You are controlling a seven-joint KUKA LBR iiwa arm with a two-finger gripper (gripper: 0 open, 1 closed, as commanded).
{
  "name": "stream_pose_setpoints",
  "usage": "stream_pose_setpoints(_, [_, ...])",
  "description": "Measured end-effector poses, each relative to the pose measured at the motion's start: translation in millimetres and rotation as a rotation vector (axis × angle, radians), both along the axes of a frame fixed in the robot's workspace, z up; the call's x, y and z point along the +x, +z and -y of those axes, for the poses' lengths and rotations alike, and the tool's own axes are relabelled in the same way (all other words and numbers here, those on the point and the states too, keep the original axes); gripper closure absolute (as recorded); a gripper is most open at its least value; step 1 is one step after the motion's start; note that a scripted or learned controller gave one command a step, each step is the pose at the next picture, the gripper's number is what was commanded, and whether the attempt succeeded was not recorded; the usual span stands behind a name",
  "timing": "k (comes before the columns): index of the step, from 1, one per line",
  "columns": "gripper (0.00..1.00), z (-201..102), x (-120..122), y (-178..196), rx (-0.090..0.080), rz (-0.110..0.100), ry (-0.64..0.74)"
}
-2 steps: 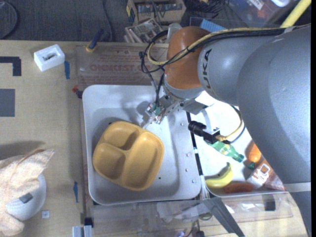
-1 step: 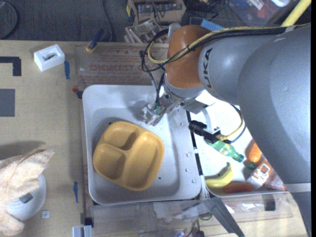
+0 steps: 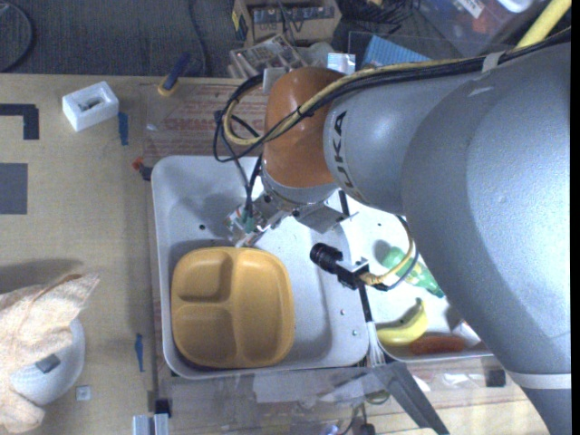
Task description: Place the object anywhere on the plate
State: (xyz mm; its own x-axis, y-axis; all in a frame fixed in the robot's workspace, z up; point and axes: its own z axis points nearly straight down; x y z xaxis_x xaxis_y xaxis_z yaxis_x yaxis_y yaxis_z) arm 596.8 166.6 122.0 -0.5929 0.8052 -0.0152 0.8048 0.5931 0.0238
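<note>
From the overhead camera I see the hand (image 3: 246, 225) low in the left bin (image 3: 172, 184), just above the far edge of the yellow plate (image 3: 233, 307); I cannot tell its state. The banana (image 3: 403, 326) lies in the right bin (image 3: 435, 353), well apart from the hand, beside a green object (image 3: 399, 263) and a red object (image 3: 435, 343).

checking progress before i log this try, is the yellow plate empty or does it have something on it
Empty. The yellow plate lies flat in the left bin, and all its compartments show bare. The banana lies in the right bin.
</note>
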Motion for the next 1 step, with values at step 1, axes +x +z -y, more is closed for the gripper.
stream_pose_setpoints(1, [1.00, 1.2, 1.8, 7.4, 0.000, 0.002, -0.004])
